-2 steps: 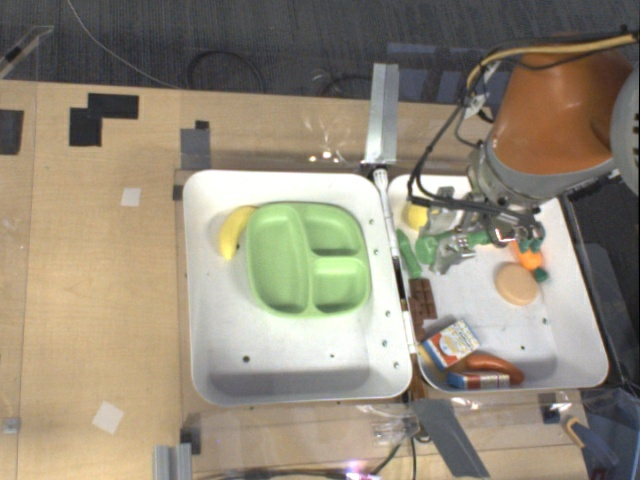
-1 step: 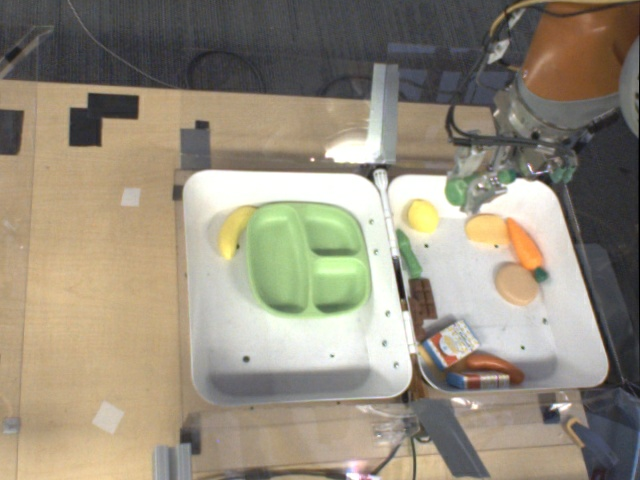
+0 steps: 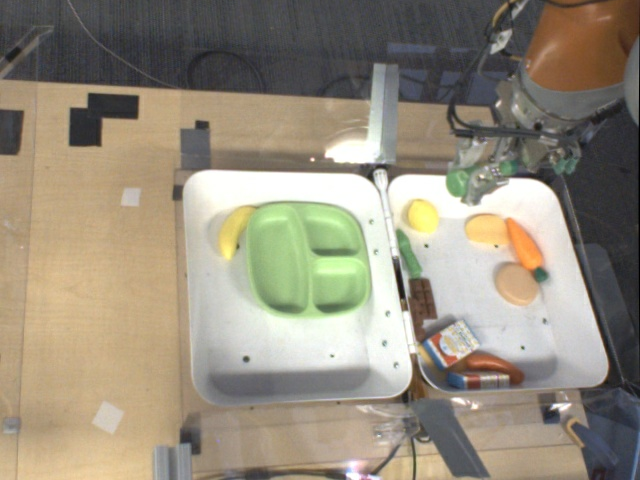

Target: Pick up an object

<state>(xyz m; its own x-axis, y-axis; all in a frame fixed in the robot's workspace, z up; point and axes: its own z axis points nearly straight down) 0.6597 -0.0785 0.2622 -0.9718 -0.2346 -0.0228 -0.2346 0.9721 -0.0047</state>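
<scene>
At right bin's [image 3: 585,298] far edge | end effector [image 3: 487,180] pinching green piece [image 3: 457,181] | likely light, smooth, slippery; pinch its middle

The hand [image 3: 487,180] hangs over the far edge of the right bin [image 3: 575,268], a small round object [image 3: 458,181] just to its left. Nearer than the hand lie a bun [image 3: 487,230], carrot [image 3: 524,245] and round disc [image 3: 517,285]; a lemon [image 3: 423,216] sits left. Farther left, the left bin [image 3: 205,298] holds a divided tray [image 3: 305,258] with a banana [image 3: 234,232] beside it.
</scene>
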